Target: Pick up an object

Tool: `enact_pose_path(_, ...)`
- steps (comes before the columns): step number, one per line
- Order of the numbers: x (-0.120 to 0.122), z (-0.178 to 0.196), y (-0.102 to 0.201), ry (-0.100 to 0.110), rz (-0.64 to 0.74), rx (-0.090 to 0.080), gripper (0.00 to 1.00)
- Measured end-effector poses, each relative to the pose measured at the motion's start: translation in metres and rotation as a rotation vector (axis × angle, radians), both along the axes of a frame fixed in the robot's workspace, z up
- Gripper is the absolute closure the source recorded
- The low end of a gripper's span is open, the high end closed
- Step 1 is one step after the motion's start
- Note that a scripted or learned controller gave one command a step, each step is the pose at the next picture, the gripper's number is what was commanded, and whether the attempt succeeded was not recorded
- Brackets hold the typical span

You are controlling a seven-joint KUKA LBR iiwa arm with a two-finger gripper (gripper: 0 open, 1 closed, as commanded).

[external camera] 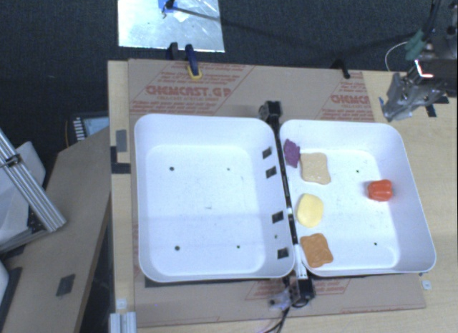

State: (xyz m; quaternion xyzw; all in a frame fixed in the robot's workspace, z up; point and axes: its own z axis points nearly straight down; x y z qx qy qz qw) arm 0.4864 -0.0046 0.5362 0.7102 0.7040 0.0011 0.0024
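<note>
- The pickable things all lie in the right-hand shallow white plastic bin (411,181), which I take as my landmark.
- A small orange-red rounded block (380,190) sits toward that bin's right wall, apart from the other pieces.
- A pale tan, roughly square flat piece (315,167) lies in the bin's upper left part, near the divider side.
- A small purple flat scrap (291,152) lies just beside the tan piece, closer to the bin's left wall.
- A yellow rounded soft-looking piece (310,210) rests below the tan one, along the bin's left side.
- An orange-brown square flat piece (316,250) lies in the bin's lower left corner, just below the yellow one.
- My gripper (399,104) hangs outside the bin, beyond its upper right corner, over the brown cardboard sheet (215,84) that carries both bins.
- I cannot tell how my fingers stand; they are too small and blurred to read, and none of the pieces is near them.
- The left-hand shallow white plastic bin (143,181) sits just beside my landmark bin, touching it along a black clipped seam (280,181).
- A shiny silver square sheet (172,9) lies on the dark floor well beyond the left bin's far edge.
</note>
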Motion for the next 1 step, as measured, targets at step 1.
enact_pose_path(1,-0.0002,-0.0973,0.0642,0.011,0.018,0.002,1.00)
